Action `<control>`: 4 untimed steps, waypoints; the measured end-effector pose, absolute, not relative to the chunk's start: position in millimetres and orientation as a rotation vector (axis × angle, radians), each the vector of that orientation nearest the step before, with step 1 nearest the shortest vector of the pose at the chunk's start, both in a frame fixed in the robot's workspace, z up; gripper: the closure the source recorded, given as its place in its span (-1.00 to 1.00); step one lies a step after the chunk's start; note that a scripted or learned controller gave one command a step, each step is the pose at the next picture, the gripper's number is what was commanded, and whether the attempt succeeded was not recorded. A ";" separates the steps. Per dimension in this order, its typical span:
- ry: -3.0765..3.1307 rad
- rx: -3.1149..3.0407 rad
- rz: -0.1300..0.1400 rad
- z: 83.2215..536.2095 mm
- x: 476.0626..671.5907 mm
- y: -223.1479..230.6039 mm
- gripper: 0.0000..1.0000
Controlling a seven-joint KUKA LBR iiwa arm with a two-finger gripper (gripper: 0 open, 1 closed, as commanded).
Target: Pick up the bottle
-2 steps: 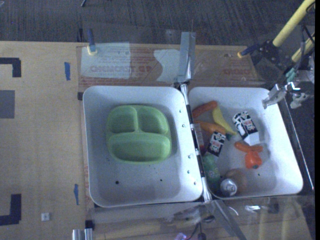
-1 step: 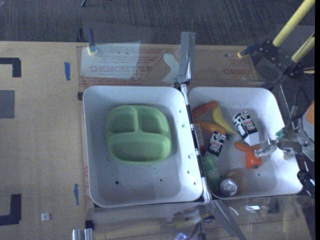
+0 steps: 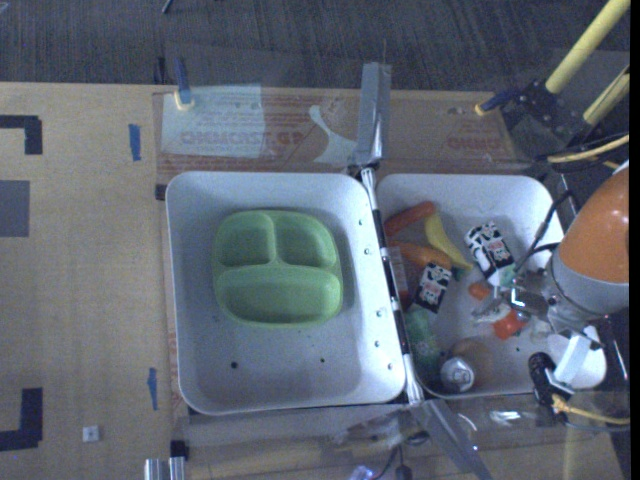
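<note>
**Gripper low over right bin, bottle not in it**

I've got the gripper point(image 3: 512, 303) down in the right bin point(image 3: 535, 190), toward its right side, w/ the arm point(image 3: 598, 238) coming in from the right edge and its orange band sitting just above the wrist. Can't tell from this angle if the gripper is spread or closed; the metal parts blur together. There's a small red-orange piece point(image 3: 510, 323) right at the gripper's near side, touching or just under it, can't say which. Nothing I can confirm as grasped.

Bottle point(image 3: 424, 336) lies near the right bin's left wall, green, well apart from the gripper, w/ its near end by a can point(image 3: 457, 374) that stands upright in the near part of that bin.

Rest of the right bin, going left and far from the gripper: a black-and-white cow toy point(image 3: 489, 245) just far of the gripper, a second cow-pattern block point(image 3: 434, 286) toward the middle, a yellow banana point(image 3: 443, 240) between them on the far side, and an orange carrot point(image 3: 410, 217) at the far left corner.

Left bin point(image 3: 190, 298) holds a green divided tray point(image 3: 277, 267), flat, about centered, three compartments up. The two bins sit side by side, touching along a grey divider point(image 3: 370, 118) that runs on toward the far side. Bench point(image 3: 80, 298) is tan w/ blue tape bits.
</note>
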State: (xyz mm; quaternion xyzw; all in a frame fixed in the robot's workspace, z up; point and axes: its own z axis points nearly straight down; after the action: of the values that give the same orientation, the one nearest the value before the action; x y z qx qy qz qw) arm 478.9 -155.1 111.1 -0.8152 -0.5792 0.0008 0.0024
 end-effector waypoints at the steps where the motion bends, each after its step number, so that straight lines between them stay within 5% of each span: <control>1: -1.667 -2.657 0.004 104.8 478.4 -92.7 -1.00; 2: -1.742 -2.614 0.001 184.3 479.5 -85.7 -1.00; 3: -1.867 -2.522 0.004 103.1 478.1 -101.1 -1.00; 4: -2.021 -2.404 0.001 184.0 479.4 -59.4 -1.00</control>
State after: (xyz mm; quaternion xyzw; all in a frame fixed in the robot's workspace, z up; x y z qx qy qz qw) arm 479.4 -59.4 184.0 -0.7655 -0.6435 0.0004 0.0003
